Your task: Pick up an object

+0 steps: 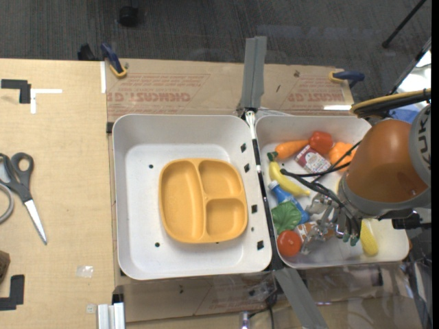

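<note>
Although the jaws (322, 230) are lowered into the right bin (391, 252), their state cannot be told. Beside them a red tomato (289, 242) lies at the near-left corner: light, smooth, round, best gripped across its middle.

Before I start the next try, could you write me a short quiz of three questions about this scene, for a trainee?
1. True or false: the yellow tray lies in the left bin.
2. Multiple choice: where is the gripper now? A) above the left bin B) low in the right bin, among the toys C) over the scissors
3. Fill in: the tray has ___ compartments.

Key:
1. True.
2. B. It is beside the tomato and the green toy.
3. Three.
</note>
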{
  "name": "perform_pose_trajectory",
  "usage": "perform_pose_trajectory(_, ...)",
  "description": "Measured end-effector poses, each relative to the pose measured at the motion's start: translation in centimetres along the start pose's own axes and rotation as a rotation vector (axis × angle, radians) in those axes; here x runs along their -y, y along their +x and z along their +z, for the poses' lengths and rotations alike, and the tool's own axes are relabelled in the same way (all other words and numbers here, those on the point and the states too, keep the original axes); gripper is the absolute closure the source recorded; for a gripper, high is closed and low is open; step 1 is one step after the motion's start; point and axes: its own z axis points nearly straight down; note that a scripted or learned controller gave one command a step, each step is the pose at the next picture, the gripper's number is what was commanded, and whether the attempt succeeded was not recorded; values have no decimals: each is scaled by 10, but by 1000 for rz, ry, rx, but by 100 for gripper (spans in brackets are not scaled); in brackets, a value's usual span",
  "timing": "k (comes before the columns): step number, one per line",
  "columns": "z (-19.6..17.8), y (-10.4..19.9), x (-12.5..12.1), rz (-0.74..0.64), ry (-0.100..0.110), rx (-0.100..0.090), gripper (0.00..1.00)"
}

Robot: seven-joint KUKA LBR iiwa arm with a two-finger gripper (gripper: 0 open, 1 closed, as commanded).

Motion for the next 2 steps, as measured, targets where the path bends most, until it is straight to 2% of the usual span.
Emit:
perform_pose_trajectory(1, -2, -149, -25, 250, 0, 4, 0)
perform_pose_trajectory(2, 0, -63, 17, 265, 1, -1, 0)
